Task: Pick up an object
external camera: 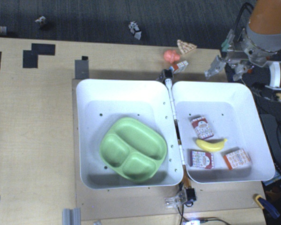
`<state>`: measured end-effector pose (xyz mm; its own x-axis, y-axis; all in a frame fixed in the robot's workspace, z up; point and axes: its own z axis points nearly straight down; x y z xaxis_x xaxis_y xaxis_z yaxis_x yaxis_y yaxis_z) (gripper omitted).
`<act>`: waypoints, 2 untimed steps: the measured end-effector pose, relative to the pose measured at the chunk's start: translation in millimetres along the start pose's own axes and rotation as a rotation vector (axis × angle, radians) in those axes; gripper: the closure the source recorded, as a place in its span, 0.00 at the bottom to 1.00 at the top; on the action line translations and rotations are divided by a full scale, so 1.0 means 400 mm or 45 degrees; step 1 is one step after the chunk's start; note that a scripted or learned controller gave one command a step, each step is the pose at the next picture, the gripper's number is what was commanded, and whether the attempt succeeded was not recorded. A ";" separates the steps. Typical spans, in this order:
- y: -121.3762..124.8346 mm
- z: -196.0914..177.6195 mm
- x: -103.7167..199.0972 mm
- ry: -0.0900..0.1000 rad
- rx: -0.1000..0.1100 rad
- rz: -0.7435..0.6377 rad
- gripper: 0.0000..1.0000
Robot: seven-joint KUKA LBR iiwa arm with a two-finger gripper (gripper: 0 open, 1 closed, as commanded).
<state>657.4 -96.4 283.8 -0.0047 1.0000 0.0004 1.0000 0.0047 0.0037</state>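
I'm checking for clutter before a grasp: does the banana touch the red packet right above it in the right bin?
Cannot tell. In the camera view the banana sits right under the red packet; their edges meet or overlap, with no plain gap or contact.

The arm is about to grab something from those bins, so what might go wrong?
Two likely snags. In the right bin the banana lies crowded among three small red-and-white packets, one above it and two below, so the claw may nudge a neighbour or pinch two things. In the left bin, the wide green divided plate lies flat and may be hard to grip.
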 end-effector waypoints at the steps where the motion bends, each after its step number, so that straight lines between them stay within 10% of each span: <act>1: -0.016 0.251 0.161 0.002 0.005 -0.001 0.00; 2: -0.015 0.248 0.158 0.000 0.002 0.001 0.00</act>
<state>651.5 -33.0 184.8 -0.0039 1.0000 0.0006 1.0000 0.0039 0.0023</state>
